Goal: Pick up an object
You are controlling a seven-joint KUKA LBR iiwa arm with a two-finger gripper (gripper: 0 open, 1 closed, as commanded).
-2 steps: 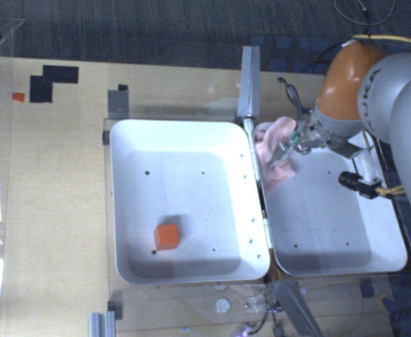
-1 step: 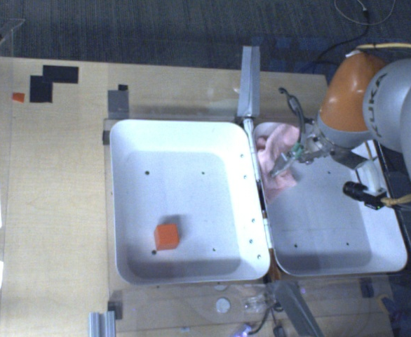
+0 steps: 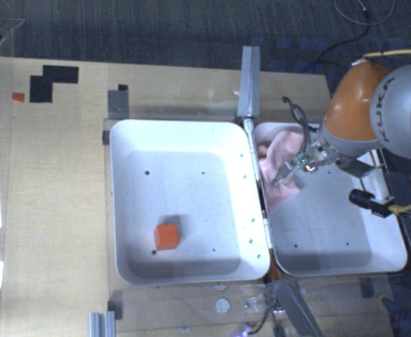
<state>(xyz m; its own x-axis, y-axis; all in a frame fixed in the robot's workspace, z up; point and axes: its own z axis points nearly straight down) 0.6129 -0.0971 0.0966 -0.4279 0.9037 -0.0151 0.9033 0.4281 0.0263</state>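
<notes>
Two white bins (image 3: pixel 191 272) sit on our wooden bench, an orange block (image 3: pixel 167 236) in the left. Our gripper (image 3: pixel 287 173) is down on the pink cloth (image 3: pixel 279 156) in the right bin's far-left corner; we can't tell its grip.

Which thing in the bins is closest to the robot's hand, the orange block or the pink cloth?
The pink cloth. It lies in the right bin right at the gripper, while the orange block sits far off in the left bin.
</notes>
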